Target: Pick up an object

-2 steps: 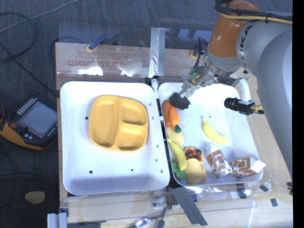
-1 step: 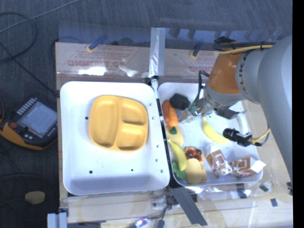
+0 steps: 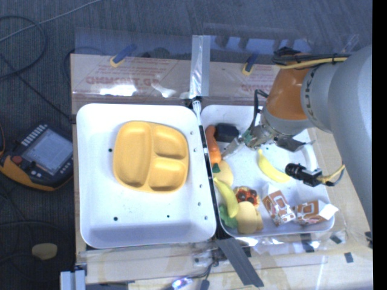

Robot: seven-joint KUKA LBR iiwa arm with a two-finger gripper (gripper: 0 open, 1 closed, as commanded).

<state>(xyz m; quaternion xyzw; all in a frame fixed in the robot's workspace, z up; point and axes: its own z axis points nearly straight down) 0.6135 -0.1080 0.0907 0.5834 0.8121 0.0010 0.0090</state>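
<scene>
Claw sits low in the right bin, between the black block and the banana, and you cannot tell from above whether it is spread or pressed together, nor see anything pinched in it. You are, by my reading, at the approach or the grasp itself, with nothing lifted yet. Next you need the claw settled squarely over one piece, likely the block or the carrot just beside it, before raising it clear.

Robot lab, teach pendant, carpet, cables
</scene>
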